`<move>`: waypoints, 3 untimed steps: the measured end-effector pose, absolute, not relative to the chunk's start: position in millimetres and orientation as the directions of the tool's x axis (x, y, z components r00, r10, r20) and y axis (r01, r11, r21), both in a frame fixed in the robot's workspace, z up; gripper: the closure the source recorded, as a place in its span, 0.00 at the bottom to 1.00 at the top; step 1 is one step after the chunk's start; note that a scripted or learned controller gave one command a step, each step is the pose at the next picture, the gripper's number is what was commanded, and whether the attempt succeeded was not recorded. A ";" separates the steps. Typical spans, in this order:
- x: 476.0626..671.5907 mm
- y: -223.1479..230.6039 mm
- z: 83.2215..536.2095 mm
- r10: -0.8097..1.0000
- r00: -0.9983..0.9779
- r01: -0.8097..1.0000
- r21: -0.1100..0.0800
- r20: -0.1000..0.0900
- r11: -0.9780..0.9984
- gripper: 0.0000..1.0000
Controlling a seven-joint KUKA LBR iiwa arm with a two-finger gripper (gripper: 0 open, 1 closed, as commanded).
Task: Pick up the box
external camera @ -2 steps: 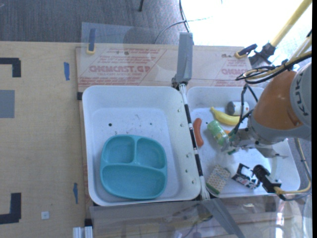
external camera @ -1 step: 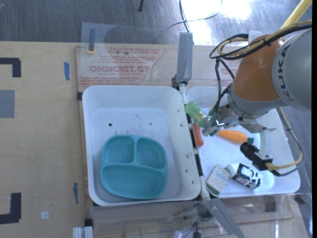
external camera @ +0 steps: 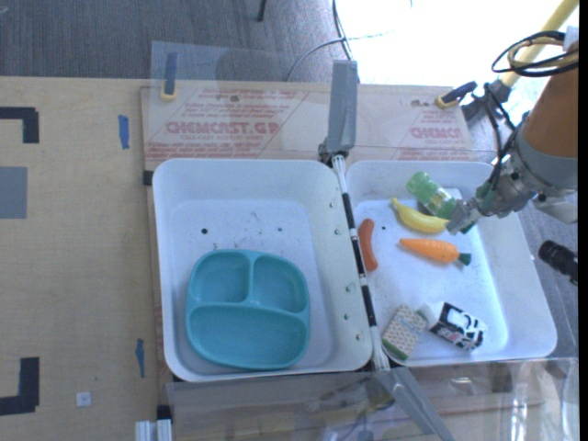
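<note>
Gripper (external camera: 462,220), grip state unclear, over banana (external camera: 418,217) near right bin's far edge; box (external camera: 457,325) apart, near front rim.

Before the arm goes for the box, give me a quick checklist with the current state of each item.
1. Target in sight: small box with a green-patterned face lies near the front edge of the right white bin: ok.
2. Gripper above the box: not ok, it sits by the yellow banana.
3. Box top uncovered: ok.
4. Room around the box: not ok, the black-and-white carton lies close beside it.
5. Finger opening: cannot tell.
6. Orange carrot lies between gripper and box: check the path.
</note>
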State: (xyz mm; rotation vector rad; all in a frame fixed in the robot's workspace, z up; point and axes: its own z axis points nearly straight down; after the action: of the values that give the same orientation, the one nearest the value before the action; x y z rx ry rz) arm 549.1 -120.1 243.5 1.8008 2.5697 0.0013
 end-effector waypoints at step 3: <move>665.6 41.0 212.5 0.884 -0.467 0.884 0.003 -0.002 0.467 1.00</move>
State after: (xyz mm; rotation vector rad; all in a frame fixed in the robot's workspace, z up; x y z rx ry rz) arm 665.6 41.0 212.5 1.6208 2.6876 0.0026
